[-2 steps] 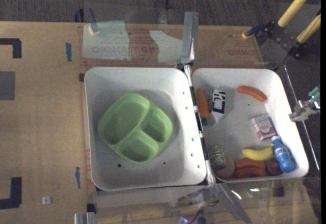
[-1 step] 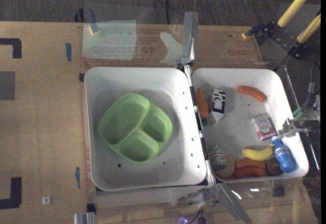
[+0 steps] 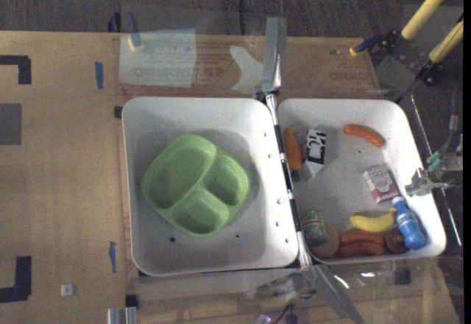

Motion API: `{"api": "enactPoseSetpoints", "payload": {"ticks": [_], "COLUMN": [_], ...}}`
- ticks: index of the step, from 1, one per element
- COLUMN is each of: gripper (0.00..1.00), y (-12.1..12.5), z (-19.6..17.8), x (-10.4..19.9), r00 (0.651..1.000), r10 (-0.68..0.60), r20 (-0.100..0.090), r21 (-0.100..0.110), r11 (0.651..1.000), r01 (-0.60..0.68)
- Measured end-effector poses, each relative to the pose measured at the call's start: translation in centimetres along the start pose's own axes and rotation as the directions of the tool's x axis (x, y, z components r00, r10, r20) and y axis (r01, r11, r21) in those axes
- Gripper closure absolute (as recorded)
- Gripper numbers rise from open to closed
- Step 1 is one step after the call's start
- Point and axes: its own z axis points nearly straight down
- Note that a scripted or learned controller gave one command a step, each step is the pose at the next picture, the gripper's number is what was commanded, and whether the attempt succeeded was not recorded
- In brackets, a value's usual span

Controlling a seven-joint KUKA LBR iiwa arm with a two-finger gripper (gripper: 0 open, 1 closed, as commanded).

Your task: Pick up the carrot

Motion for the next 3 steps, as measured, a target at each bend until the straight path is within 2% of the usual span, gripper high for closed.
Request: {"api": "enactPoseSetpoints", "payload": {"ticks": [3], "gripper": [1.00], "y": [0.2], "z": [-3.0], "x": [-0.4], "r00": [1.000], "r10": [0.004], "r20": [0.008], "r21": [-0.009], "r11": [1.000], "r01": [-0.003]}}
